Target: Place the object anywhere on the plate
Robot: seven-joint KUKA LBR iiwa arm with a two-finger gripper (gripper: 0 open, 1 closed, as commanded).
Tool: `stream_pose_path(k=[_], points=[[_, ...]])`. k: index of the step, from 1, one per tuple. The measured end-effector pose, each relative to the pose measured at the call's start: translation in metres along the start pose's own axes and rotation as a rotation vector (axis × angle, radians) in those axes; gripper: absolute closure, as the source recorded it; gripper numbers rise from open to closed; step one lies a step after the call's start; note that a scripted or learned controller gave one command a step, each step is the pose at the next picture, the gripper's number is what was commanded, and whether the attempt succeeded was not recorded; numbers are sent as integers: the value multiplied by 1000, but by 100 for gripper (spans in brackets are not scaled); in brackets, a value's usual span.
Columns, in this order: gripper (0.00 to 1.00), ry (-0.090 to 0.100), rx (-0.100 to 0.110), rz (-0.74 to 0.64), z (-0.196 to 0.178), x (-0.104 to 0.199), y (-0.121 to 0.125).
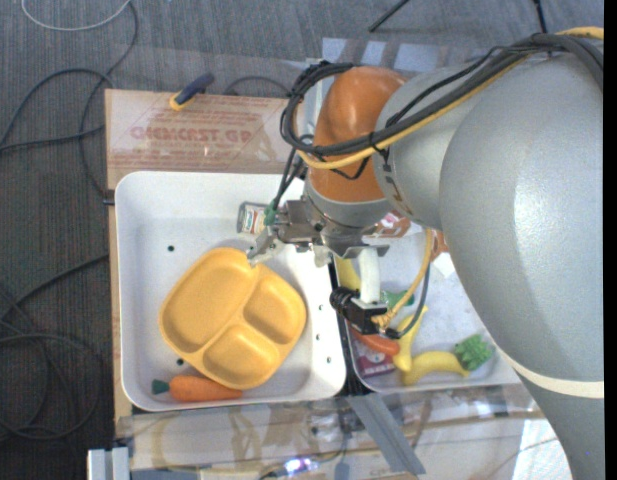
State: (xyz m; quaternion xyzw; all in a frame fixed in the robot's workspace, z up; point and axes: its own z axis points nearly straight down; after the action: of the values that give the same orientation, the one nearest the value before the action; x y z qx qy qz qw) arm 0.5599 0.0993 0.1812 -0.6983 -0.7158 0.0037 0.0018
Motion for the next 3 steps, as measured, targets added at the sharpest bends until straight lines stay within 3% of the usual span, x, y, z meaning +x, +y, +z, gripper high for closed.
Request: stream_pose_path(k=[1,2,3], points=[[100,-1,7,0,-7,0,-1],[0,-1,7,0,-6,0,-2],[0,1,2,206,1,-25,-63]])
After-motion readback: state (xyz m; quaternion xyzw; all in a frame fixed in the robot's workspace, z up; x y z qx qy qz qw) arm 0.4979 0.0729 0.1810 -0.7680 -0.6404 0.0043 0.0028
